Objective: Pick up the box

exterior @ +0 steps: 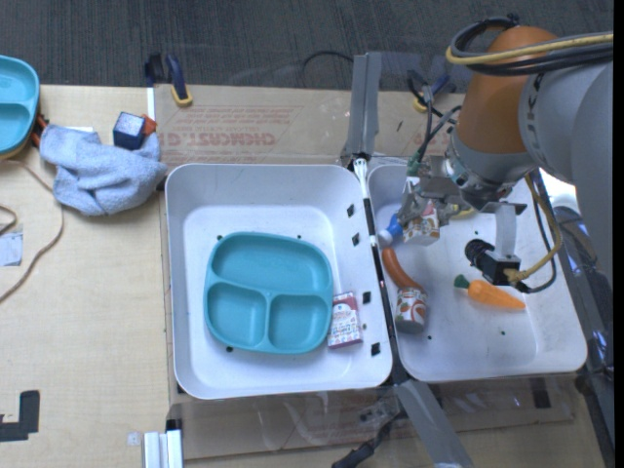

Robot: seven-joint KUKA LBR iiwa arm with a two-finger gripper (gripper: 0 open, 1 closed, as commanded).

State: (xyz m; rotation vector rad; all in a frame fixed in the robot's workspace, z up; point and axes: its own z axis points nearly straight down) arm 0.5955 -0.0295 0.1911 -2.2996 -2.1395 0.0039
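Observation:
A small red and white box stands in the left bin, against the right edge of the teal divided plate. My gripper is over the left part of the right bin, well away from that box. Directly under the gripper sits a small white and red printed item with a blue end. Whether the gripper has hold of it is hidden from this angle.
The right bin also holds an orange sausage shape, a small can and a carrot. On the bench at the left lie a grey cloth, a blue cube and a teal bowl.

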